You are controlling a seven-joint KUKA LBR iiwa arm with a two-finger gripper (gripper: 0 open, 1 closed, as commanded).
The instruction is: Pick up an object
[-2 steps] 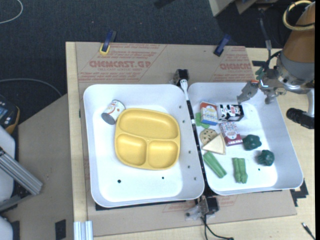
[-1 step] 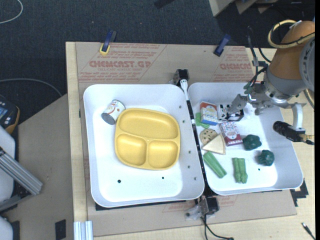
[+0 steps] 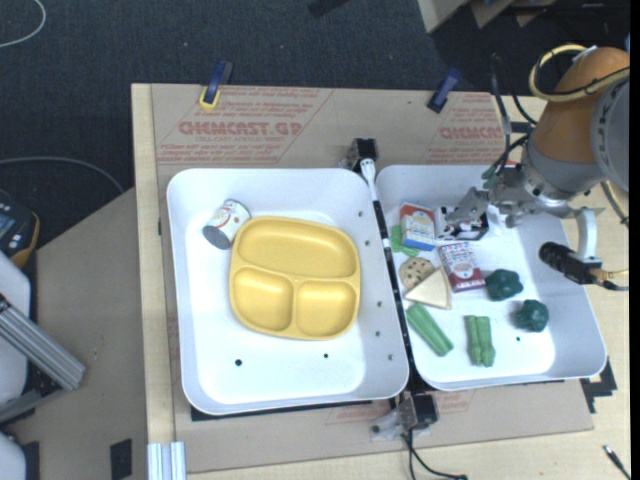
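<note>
Gripper (image 3: 468, 218) over right bin's (image 3: 575, 353) far edge, finger state unreadable; centre on red carton (image 3: 459, 265); descend vertically.

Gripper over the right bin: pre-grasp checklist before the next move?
1. Gripper positioned above right bin: ok.
2. Object between fingers: not ok, nothing visibly held.
3. Finger opening: cannot tell, too blurred.
4. Targets within the bin: ok; red packet, cheese wedge, two broccoli pieces.
5. Clutter beneath gripper: not ok; packets and cracker crowd together, so isolating one looks hard.
6. Left bin's yellow tray and small can away from the arm: ok.
</note>
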